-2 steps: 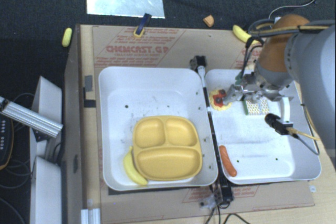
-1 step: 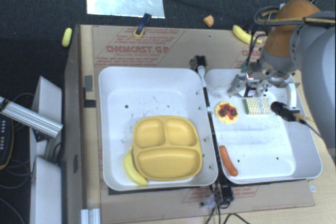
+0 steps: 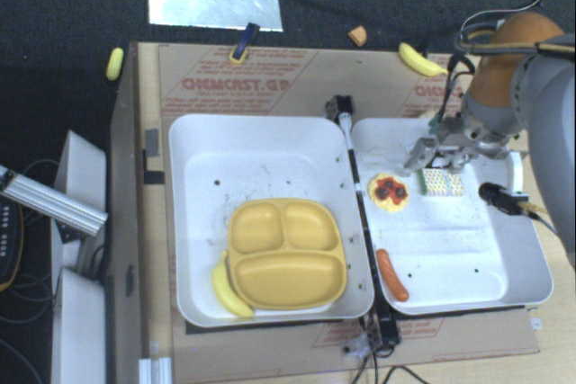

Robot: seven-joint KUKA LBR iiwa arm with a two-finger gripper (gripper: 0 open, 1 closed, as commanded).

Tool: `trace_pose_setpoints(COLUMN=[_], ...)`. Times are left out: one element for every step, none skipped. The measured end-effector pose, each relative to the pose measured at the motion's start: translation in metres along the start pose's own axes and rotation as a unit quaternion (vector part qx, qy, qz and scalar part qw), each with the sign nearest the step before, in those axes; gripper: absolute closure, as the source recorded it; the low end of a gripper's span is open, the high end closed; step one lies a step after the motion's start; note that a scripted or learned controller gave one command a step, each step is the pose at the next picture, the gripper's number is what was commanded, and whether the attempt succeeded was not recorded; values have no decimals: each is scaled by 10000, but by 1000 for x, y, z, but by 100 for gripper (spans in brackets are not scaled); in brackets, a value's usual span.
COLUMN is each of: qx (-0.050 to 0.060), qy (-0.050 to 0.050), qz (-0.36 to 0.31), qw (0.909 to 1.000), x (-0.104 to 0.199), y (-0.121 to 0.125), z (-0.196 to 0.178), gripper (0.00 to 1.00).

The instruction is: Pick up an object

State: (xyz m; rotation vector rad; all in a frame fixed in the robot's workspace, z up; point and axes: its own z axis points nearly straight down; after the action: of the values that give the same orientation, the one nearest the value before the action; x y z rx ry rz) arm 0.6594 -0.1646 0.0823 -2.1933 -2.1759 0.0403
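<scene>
Here the end effector (image 3: 438,150) hangs low over the far part of the right bin (image 3: 504,283), just above a small pale block with a green dotted pattern (image 3: 443,183). At this slant I cannot tell whether it is open or closed, and nothing is visibly held by it.

The task names no particular object, so the nearest candidates matter most. The patterned block lies flat on the bin floor, directly below and slightly nearer the camera than the end effector. Just beside it, toward the divider, lies a small round pizza toy (image 3: 390,192) — yellow with red topping. Farther forward, near the divider, a hot dog toy (image 3: 391,274) lies at a slant.

Judging by looks, the block is light and probably soft or spongy; it would give a little under pressure and hardly slip. Its short edges offer the best purchase, taken from straight above. The pizza toy looks thin and flat, likely hard plastic — awkward to pinch without scraping the floor. The hot dog is rounded and probably smooth, best gripped across its narrow middle.

The left bin (image 3: 193,193) holds a yellow divided plate (image 3: 286,252) with a banana (image 3: 229,290) touching its near-left edge. Another banana (image 3: 420,59) lies on the tabletop (image 3: 270,76) beyond the right bin.
</scene>
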Motion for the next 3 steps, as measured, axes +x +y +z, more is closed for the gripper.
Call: trace_pose_setpoints(qx=[38,54,79], qy=[-73,-32,134], qz=[0,1,-46], qw=[10000,10000,9999], x=[-8,-5,-26], y=[-3,-3,1], z=[-11,-10,0], gripper=[100,0,0])
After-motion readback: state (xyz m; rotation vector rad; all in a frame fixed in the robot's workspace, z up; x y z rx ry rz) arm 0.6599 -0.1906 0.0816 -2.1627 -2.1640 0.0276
